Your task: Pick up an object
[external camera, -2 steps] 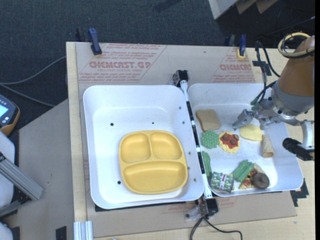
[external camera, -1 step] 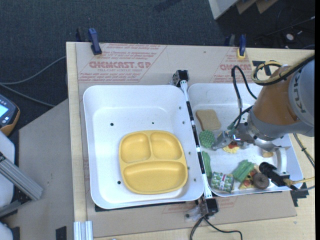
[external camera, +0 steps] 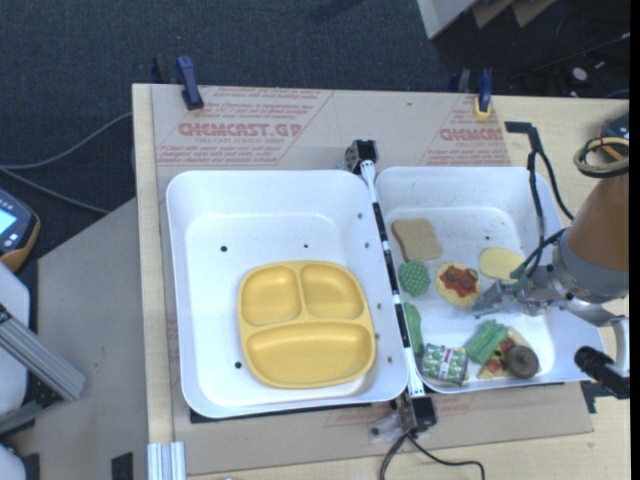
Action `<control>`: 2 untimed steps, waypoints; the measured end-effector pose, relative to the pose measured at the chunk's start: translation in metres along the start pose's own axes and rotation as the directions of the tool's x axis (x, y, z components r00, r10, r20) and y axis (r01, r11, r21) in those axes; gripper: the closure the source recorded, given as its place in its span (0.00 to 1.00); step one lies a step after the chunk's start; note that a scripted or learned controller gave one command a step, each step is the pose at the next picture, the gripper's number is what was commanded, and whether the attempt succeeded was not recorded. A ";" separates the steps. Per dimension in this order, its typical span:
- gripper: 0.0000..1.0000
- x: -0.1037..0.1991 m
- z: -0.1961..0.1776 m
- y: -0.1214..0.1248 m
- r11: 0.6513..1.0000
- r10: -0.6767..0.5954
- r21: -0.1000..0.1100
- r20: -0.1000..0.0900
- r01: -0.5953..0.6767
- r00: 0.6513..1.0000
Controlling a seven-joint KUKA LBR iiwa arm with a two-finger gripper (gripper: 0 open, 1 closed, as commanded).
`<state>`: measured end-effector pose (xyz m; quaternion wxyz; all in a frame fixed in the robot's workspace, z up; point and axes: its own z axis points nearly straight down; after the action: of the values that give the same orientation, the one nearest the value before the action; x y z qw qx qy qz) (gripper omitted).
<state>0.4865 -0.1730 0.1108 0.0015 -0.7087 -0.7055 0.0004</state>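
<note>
The right bin holds several toy foods. Among them are a brown bread slice, a green ball, a red and yellow piece and a pale yellow piece. Near the front lie a green pod, a green packet, a green bundle and a brown round piece. My gripper hangs low in this bin, just right of the red and yellow piece and below the pale yellow one. I see nothing held in it.
The left bin holds a yellow divided plate. A black divider clip sits between the bins. Cables run along the right bin's far right side. Blue clamps grip the bench's back edge.
</note>
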 end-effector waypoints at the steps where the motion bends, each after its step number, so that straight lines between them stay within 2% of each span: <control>1: 0.00 0.084 -0.020 0.058 1.000 -0.015 -0.009 -0.001 0.015 1.000; 2: 0.00 0.036 0.028 0.054 1.000 -0.002 0.001 0.001 0.002 1.000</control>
<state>0.5411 -0.1373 0.0823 0.0015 -0.7080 -0.7062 0.0010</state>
